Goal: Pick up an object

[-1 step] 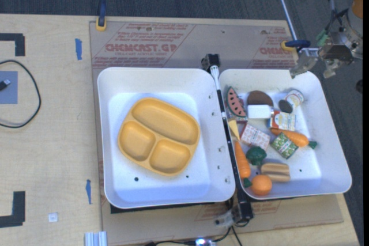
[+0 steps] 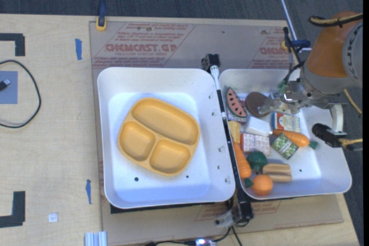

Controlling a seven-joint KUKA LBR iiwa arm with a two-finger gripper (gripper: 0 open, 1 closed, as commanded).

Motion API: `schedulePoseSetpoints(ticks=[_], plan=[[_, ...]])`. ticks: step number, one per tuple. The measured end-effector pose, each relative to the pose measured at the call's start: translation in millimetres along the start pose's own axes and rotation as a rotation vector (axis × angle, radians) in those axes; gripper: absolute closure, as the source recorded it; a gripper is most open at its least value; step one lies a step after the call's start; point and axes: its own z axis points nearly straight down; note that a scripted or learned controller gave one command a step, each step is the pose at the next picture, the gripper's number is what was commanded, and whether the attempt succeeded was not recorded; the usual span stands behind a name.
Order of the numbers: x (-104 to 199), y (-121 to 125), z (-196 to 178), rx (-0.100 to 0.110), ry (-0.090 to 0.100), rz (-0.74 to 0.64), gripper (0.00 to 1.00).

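Observation:
The right white bin (image 2: pixel 328 181) holds several toy foods. Among them are a watermelon slice (image 2: pixel 233 102), a brown round piece (image 2: pixel 256 103), a small white packet (image 2: pixel 254 142), a carrot (image 2: pixel 293 137), a green piece (image 2: pixel 284 147), broccoli (image 2: pixel 257 159), a hot dog (image 2: pixel 277 171) and an orange (image 2: pixel 262 184). A long orange piece (image 2: pixel 241 161) lies along the bin's left wall. My gripper (image 2: pixel 286 97) hangs over the back middle of this bin, just right of the brown round piece and above a red-and-white packet (image 2: pixel 286 121).
The left white bin (image 2: pixel 115 89) holds a yellow divided plate (image 2: pixel 159 135). A black clamp (image 2: pixel 211 60) sits at the back between the bins. The arm's grey body and orange band (image 2: pixel 328 55) fill the space over the right bin's far right corner. A cable (image 2: pixel 23 101) lies on the bench at left.

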Motion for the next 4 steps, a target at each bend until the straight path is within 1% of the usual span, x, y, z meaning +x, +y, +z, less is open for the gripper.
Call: schedulePoseSetpoints(ticks=[1,2,3,4], plan=[[0,1,-11,-0.004,-0.001,0.0,1.0],[0,1,-11,-0.004,-0.001,0.0,0.0],[32,-80,19,-0.017,-0.007,0.001,0.0],[60,-120,23,-0.005,0.0,0.0,0.0]])
